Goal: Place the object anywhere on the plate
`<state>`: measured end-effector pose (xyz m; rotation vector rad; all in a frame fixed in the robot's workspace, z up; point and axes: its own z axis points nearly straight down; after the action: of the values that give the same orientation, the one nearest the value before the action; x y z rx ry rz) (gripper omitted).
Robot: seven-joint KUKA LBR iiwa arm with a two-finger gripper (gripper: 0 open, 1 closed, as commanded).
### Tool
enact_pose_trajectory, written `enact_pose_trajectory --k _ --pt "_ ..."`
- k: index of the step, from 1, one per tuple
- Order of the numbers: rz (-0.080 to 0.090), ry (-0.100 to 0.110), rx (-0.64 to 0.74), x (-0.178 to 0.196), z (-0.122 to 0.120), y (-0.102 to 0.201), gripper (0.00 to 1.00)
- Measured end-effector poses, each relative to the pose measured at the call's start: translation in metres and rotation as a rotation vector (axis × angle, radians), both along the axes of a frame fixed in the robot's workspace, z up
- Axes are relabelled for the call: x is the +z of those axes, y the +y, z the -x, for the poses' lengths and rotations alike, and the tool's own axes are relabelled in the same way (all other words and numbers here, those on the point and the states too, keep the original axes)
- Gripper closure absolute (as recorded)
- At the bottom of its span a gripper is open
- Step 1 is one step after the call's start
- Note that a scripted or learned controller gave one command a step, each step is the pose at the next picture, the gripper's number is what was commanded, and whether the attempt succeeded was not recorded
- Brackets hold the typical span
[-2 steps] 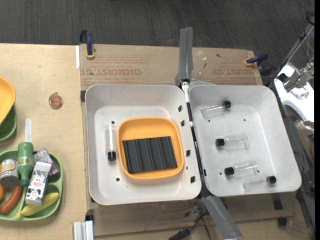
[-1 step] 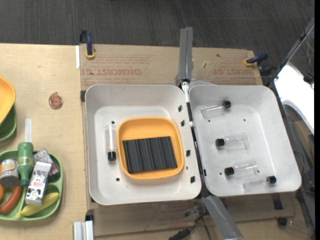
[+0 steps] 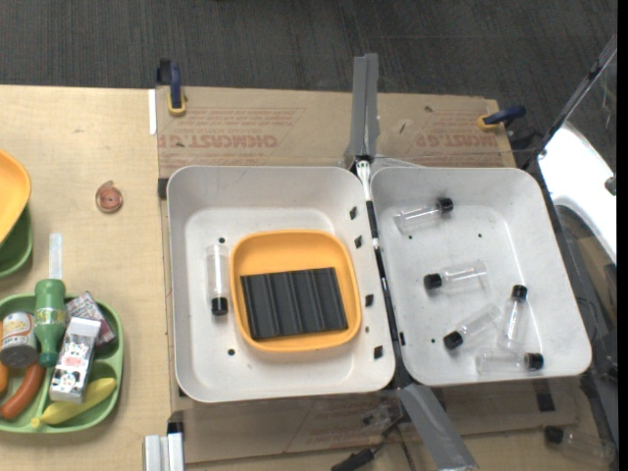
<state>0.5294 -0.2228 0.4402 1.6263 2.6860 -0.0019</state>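
Note:
An orange plate point(image 3: 294, 243) lies in the middle of the left bin point(image 3: 183, 263). A dark grey ridged block point(image 3: 293, 300) rests flat on the plate and covers most of its centre. Just left of the plate, a clear vial with a black cap point(image 3: 216, 278) lies on the bin floor, cap towards the front. The right bin point(image 3: 554, 263) holds several clear black-capped vials lying scattered, among them one at the back point(image 3: 424, 214), one in the middle point(image 3: 453, 279) and one at the front point(image 3: 508, 362).
On the wooden bench to the left stands a green tray point(image 3: 103, 405) of toy food and bottles, with a yellow bowl point(image 3: 10, 204) behind it. Cardboard point(image 3: 255, 130) lies under the bins, and a metal post point(image 3: 364, 106) rises between them at the back.

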Motion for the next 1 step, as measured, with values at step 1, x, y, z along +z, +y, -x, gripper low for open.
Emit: enact_pose_trajectory --k 1 --pt "-0.001 0.001 0.268 -0.0342 0.0506 0.0003 0.00"
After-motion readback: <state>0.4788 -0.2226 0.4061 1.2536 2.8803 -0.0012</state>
